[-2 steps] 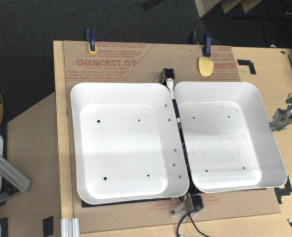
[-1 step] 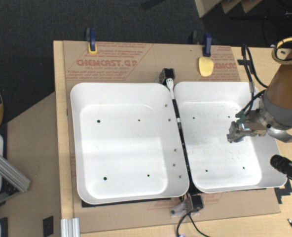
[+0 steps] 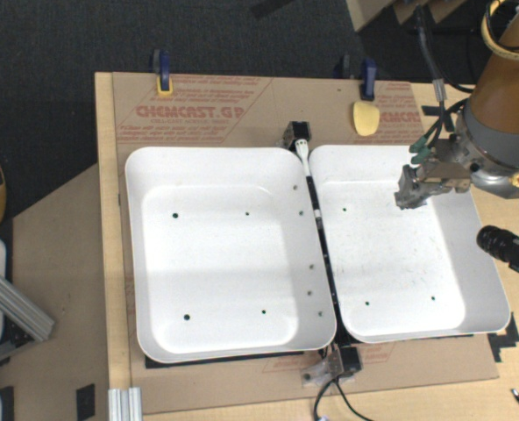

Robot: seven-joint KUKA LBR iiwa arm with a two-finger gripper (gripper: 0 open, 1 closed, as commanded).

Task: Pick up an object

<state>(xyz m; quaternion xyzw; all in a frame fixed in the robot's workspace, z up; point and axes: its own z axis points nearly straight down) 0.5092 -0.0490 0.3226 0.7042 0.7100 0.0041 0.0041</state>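
Claw (image 3: 410,197) hangs over the right bin (image 3: 470,318), can't tell its state. Only pickable thing I spot: small yellow piece (image 3: 366,117) on the desk (image 3: 110,235) behind it, probably light, grab its sides.

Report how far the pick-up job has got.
Done: nothing visibly picked up. In hand: the grey arm's hand hangs over the shallow white right bin, near its far edge, with no object seen between its fingers. Left: grasping and lifting an object; a small yellow object lies on the board beyond the bins.
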